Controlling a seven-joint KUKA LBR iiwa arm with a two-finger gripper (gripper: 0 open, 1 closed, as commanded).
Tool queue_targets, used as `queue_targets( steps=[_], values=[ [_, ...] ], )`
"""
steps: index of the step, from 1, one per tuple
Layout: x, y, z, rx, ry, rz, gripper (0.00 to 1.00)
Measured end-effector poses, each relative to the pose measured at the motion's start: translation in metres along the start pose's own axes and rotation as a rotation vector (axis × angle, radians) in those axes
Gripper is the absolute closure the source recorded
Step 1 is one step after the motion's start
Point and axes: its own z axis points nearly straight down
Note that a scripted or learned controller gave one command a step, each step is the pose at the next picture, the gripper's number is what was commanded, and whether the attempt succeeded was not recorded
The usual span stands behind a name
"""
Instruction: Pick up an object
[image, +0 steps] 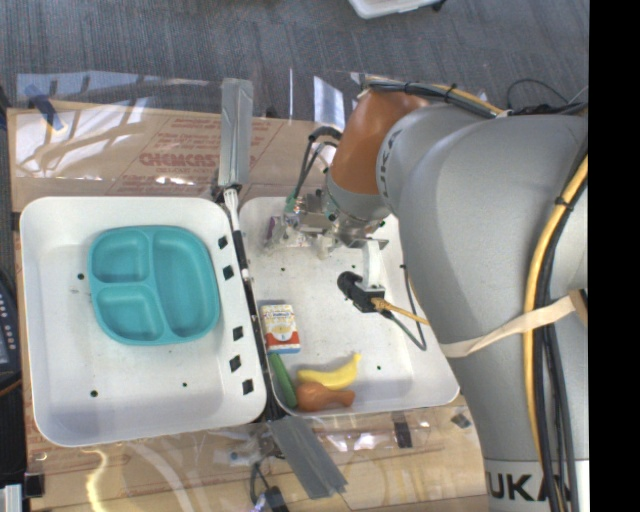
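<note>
Reaching in from the right, the arm (470, 200) hangs its gripper (322, 228) over the far end of the right bin (420, 380) — whether it grips anything, I cannot tell. At the near end lie a small carton (280, 327), banana (332, 374) and carrot (322, 397). A teal divided plate (155, 282) sits in the left bin (60, 390).

Dark grey ribbed carpet floor (150, 35) runs along the top. The counter (130, 150) is covered in brown cardboard with red print under a clear plastic sheet with bright glare. A grey metal bar (235, 130) stands at the far edge between the bins, another (305, 455) near the front. A white object (395, 6) lies on the floor at the top edge. Light is bright and even.
</note>
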Motion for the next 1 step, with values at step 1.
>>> queue_targets(
  steps=[1],
  values=[
    [-0.0486, 0.006, -0.0319, -0.005, -0.001, -0.169, 0.0]
  ],
)
